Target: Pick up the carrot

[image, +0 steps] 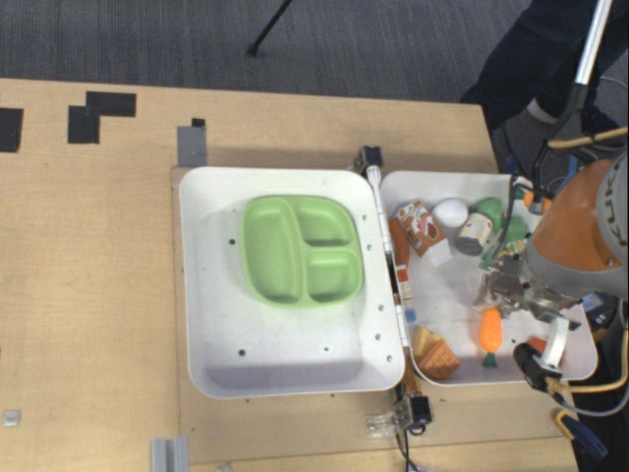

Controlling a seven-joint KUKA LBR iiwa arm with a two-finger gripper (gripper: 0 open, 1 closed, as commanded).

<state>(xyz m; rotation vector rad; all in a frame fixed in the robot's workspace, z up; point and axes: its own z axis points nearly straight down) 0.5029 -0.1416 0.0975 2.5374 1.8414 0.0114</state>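
The carrot (pixel 489 330) lies near the right bin's (pixel 447 283) front edge; the gripper (pixel 503 291) hovers just above, jaw state unclear.

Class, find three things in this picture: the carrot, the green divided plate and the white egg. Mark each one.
carrot (pixel 489 331), camera view, middle of its orange body.
green divided plate (pixel 270 252), camera view, floor of its large left compartment.
white egg (pixel 451 211), camera view, centre of its shell.

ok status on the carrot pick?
Tool low in right bin, directly above carrot. Carrot lying on bin floor, not lifted. Bread piece nearby, apart.
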